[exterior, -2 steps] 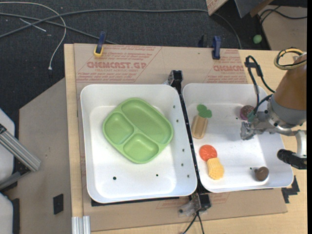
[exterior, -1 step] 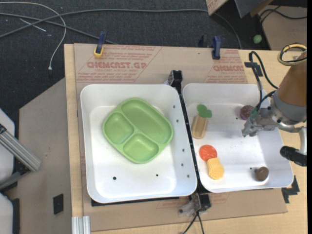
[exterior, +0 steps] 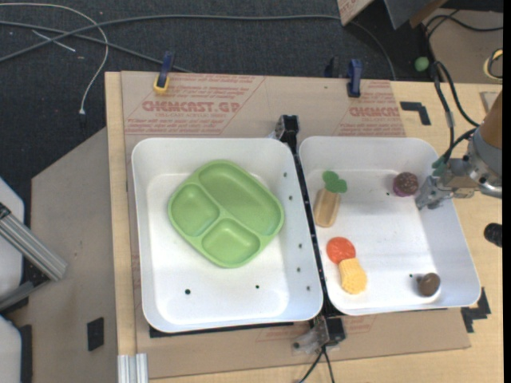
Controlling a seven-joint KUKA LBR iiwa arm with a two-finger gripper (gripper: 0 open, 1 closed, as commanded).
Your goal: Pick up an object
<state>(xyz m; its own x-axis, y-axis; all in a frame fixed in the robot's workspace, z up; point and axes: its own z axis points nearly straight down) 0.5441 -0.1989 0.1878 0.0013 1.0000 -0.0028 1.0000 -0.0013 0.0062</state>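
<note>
We are hovering our gripper (exterior: 431,195) over the right bin (exterior: 447,238), just beside the purple ball (exterior: 406,183) near the far wall. We cannot tell how the jaws are standing, and we are seeing nothing held. We judge we should be centring over the ball before descending.

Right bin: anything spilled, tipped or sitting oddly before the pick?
Nothing spilled or damaged. In the right bin, the small pieces lie loose and apart, all inside the walls. The green plate in the left bin sits turned at a slant to the walls. The claw is near the purple ball.
</note>
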